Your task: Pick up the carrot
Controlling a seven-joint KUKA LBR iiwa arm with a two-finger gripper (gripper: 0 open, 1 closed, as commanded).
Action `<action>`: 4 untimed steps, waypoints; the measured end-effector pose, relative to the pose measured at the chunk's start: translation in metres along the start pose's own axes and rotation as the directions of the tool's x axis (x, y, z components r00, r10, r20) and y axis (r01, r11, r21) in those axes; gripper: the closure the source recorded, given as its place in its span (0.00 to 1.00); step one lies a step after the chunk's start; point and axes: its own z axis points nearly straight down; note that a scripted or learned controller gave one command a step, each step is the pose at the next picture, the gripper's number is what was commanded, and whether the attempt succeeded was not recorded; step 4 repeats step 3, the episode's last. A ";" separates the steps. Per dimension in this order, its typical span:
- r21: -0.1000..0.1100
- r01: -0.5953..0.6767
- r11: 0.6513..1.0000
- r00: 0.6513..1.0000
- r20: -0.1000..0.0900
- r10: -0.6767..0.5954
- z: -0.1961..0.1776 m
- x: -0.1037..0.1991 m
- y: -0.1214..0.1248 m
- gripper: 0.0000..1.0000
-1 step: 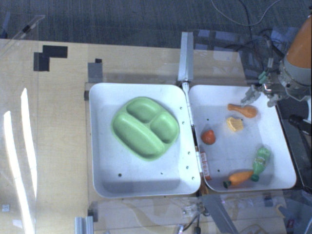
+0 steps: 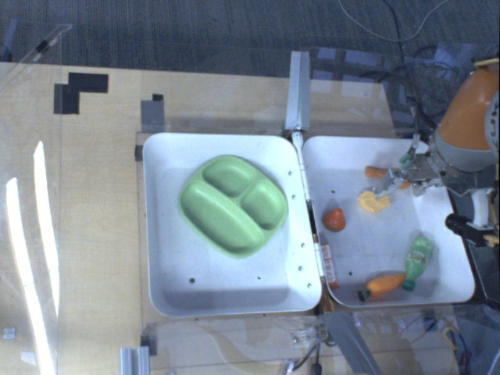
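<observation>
I place the claw (image 2: 408, 176) near the right bin's (image 2: 461, 291) far edge; its state I cannot tell. The carrot (image 2: 383, 285) lies untouched at the near edge; approach pending.

Two bins sit side by side: the left bin (image 2: 156, 287) holds a divided plate (image 2: 233, 205) at its middle. In the right bin (image 2: 461, 291), a carrot (image 2: 382, 285) lies at the near edge with a bottle (image 2: 416, 258) just to its right, a tomato (image 2: 334, 219) near the left wall, and a yellow piece (image 2: 373, 201) farther back. The gripper (image 2: 412, 176) is in the far right corner.
</observation>
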 end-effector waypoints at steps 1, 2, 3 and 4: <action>-0.002 0.058 0.998 0.998 0.001 -0.058 0.030 -0.011 0.048 0.00; 0.000 0.064 0.998 0.998 0.003 -0.064 0.019 -0.011 0.049 1.00; -0.004 0.075 0.997 0.997 0.000 -0.075 -0.076 0.070 0.070 1.00; -0.004 0.075 0.997 0.997 0.000 -0.075 -0.076 0.070 0.070 1.00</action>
